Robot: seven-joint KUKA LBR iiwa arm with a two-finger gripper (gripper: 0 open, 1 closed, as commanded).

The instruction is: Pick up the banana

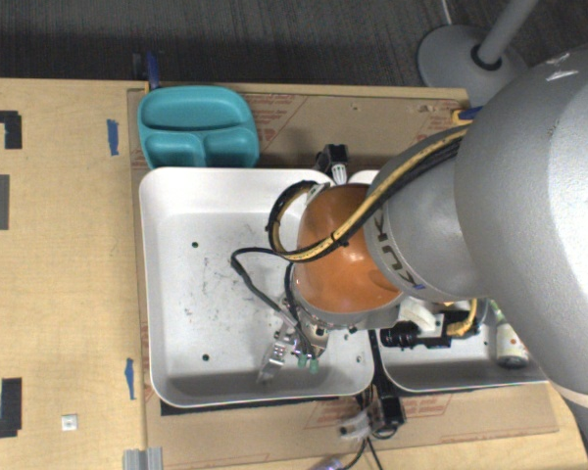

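1. Banana: I cannot make one out; the arm [490,194] covers much of both bins, so its place cannot be told.
2. No brand, label or readable writing can be made out; faint reddish print on the cardboard is too small to read.
3. The worktop [59,262] is tan board with black markings and bits of blue tape [113,137]; beyond its far edge lies dark grey carpet [225,18], with a grey round stand base [461,57] at upper right.
4. A teal divided tray [198,125] sits just behind the left bin.
5. The left bin [191,262] is white, its bare floor scuffed with grey marks. The right bin [451,375] is mostly hidden; a small pale object [510,346] lies in it, too obscured to name.
6. The end effector [289,351] hangs low over the left bin's near right corner, below the orange band [338,253]; whether it is wide, narrow or holding anything, I cannot tell.
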